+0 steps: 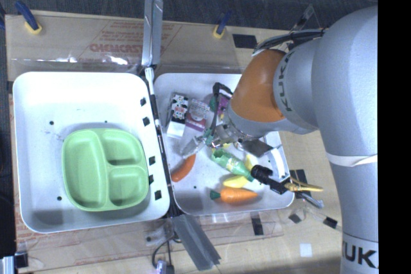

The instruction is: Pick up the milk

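The milk [178,108] is a small white carton with black patches, standing near the far left corner of the right bin [166,83]. My gripper [207,137] hangs below the orange wrist band over the middle of that bin, a little to the right of the milk and nearer the front. It is low among the items, and the wrist hides much of it. Nothing is visibly held.
A pale purple packet [196,117] lies beside the milk. A green bottle [230,163], a yellow piece [235,181] and two carrots [183,169] [238,196] crowd the bin's front. The left bin [38,90] holds a green divided plate [106,168].
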Motion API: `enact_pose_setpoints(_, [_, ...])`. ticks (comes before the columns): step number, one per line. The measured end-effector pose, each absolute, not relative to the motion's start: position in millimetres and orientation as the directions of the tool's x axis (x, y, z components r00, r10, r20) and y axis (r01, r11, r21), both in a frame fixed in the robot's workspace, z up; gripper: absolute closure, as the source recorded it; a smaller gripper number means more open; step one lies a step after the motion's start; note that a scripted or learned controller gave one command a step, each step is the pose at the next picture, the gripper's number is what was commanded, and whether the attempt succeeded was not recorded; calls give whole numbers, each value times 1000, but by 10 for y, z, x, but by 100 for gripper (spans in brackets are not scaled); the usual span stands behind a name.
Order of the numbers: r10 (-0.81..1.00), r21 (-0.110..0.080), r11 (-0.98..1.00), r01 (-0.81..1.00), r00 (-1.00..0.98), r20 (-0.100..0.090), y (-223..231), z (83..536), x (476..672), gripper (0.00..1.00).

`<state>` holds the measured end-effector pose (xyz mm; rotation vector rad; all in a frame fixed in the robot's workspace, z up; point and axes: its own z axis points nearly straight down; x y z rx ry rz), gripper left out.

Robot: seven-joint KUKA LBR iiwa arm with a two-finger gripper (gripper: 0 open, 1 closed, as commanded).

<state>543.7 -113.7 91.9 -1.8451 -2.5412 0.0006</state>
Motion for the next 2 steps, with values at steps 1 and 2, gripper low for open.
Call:
enact_pose_setpoints(1, [915,0,403,915,-403,0,-376,1926,6164,0])
enact_pose_setpoints(2, [913,-2,409,913,-409,1,-368,2019,6166,100])
